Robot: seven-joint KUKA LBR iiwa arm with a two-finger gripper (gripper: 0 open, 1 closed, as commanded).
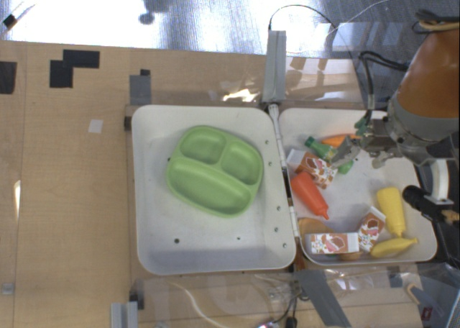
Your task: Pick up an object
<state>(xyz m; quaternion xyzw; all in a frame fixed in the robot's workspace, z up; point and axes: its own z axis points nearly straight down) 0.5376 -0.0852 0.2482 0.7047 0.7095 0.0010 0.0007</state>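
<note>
The right bin [353, 201] holds several toy foods. An orange-red bottle [310, 194] lies near its left wall, with a small red-and-white carton [316, 169] just above it. A green bottle [320, 147] and an orange carrot [335, 139] lie at the back. A yellow bottle [392, 209] and a yellow banana [393, 247] are at the front right, next to two more cartons [333, 243] [371, 229]. My gripper [363, 154] hangs over the back of this bin, right of the green bottle, open with nothing between its fingers.
The left bin [208, 258] holds a green divided plate [214, 170]. A grey post [274, 67] stands behind the wall between the two bins. The arm's orange band [435, 67] and cables are over the right bin's far right corner.
</note>
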